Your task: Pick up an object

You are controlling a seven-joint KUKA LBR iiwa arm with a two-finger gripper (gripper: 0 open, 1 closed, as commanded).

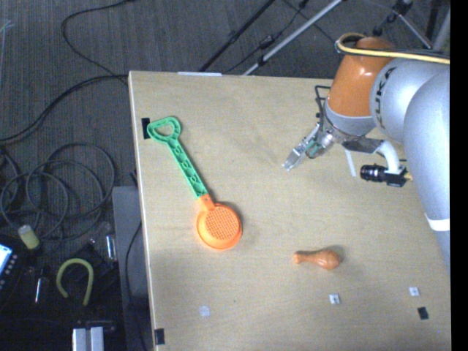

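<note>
A strainer with a green handle (184, 164) and a round orange head (219, 226) lies on the tan bench top (278, 218), left of centre. An orange drumstick-shaped toy (319, 258) rests nearer the front, right of centre. My gripper (295, 156) hangs over bare surface at the upper right and points down and to the left. It is well apart from both objects, with the toy below it in the view and the strainer off to its left. Nothing shows in the gripper.
The arm's orange band (360, 79) and grey body (428, 137) fill the right side. Small dark and white markers (334, 298) dot the front of the bench. Cables and a tripod lie on the carpet beyond the left and far edges.
</note>
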